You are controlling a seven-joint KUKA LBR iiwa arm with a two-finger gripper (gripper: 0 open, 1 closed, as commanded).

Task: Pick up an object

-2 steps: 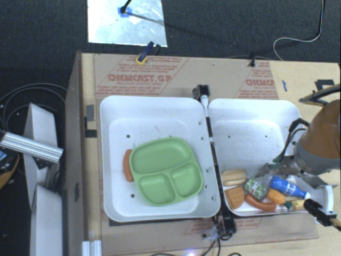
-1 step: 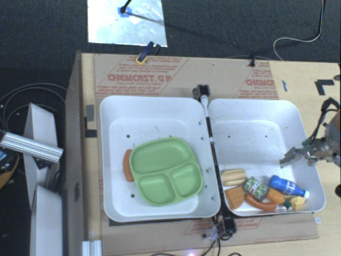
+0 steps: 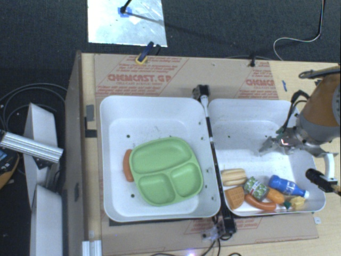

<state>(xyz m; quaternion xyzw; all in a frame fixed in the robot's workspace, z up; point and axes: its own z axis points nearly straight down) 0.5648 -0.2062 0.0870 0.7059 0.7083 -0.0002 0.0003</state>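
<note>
- Food-shaped toys crowd the near edge of the right bin (image 3: pixel 250 116), closest to the camera: a bun-like hot dog (image 3: pixel 233 176), a tan toast slice (image 3: pixel 234 196) just below it, a small green packet (image 3: pixel 256 187), a red-orange sausage (image 3: pixel 259 202), an orange piece (image 3: pixel 275 196), and a blue bottle (image 3: pixel 285 185) with a white cap end
- These toys lie touching or nearly touching one another in a row along that bin's front wall; a few small pieces at the right end of the row are too blurred to name
- Left bin (image 3: pixel 154 108) sits beside the right one, the two sharing a dark divider down the middle
- Inside the left bin rests a light green divided plate (image 3: pixel 165 169) with three compartments, lying flat and slightly turned
- An orange-red sausage-shaped toy (image 3: pixel 127 166) lies just beside the plate's left edge, touching or almost touching it
- Both bins stand on a tabletop (image 3: pixel 176 71) covered with brown printed cardboard
- Robot arm (image 3: pixel 322 108), grey with an orange band, reaches in from the right over the right bin
- Its pincer (image 3: pixel 277 142) is low in the middle of the right bin, above bare white floor, well apart from the toys at the front; its metal fingers look spread apart, and nothing is visible between them
- Beyond the tabletop a silvery sheet (image 3: pixel 127 15) lies on dark floor, and cables and white box shapes sit at the left
</note>
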